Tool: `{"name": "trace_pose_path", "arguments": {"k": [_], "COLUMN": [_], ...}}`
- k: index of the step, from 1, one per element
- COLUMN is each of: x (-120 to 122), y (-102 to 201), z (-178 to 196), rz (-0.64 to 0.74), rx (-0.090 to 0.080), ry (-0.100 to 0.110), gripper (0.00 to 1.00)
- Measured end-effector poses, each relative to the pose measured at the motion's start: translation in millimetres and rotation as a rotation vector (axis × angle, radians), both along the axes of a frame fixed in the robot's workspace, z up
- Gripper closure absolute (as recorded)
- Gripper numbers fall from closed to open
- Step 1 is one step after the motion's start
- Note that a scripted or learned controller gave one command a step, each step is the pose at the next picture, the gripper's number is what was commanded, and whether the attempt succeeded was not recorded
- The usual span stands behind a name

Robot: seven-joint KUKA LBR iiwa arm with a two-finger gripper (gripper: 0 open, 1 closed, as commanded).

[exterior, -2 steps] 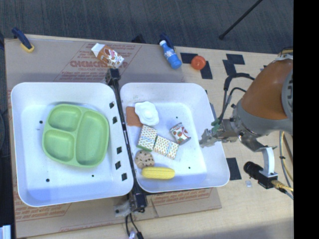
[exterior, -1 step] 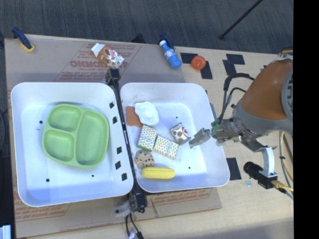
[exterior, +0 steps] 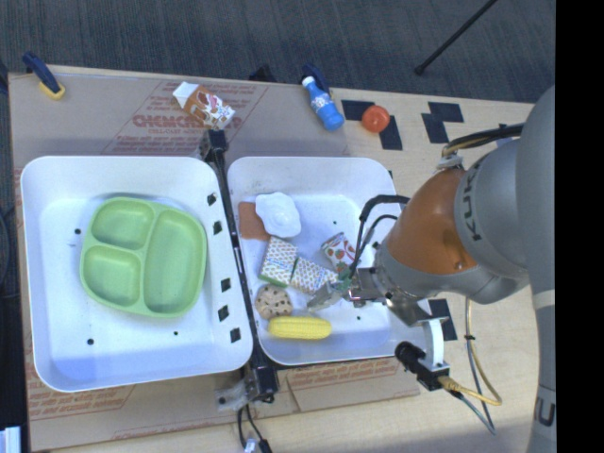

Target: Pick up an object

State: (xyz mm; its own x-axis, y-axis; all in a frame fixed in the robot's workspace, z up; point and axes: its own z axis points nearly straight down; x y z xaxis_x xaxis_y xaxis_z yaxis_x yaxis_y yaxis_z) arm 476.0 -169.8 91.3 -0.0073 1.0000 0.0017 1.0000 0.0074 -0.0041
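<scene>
My one camera sits fixed above the counter and looks down on it at a slant, far enough back to take in both white bins, the left bin and the right bin, with dark floor along the top of the picture. My arm comes in from the right side and looms large there, so it probably stands closer to the lens than the bins do. My tool shows low over the right bin.
</scene>
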Motion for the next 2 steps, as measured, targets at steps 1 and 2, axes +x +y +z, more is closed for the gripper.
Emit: {"name": "trace_pose_path", "arguments": {"k": [1,2], "x": [40.4,40.2], "y": [78.8,78.6], "z": [0.5,10.2], "rz": [0.001,0.005], "rx": [-0.001,-0.001], "ry": [-0.001,0.001], "gripper": [0.00,1.00]}}
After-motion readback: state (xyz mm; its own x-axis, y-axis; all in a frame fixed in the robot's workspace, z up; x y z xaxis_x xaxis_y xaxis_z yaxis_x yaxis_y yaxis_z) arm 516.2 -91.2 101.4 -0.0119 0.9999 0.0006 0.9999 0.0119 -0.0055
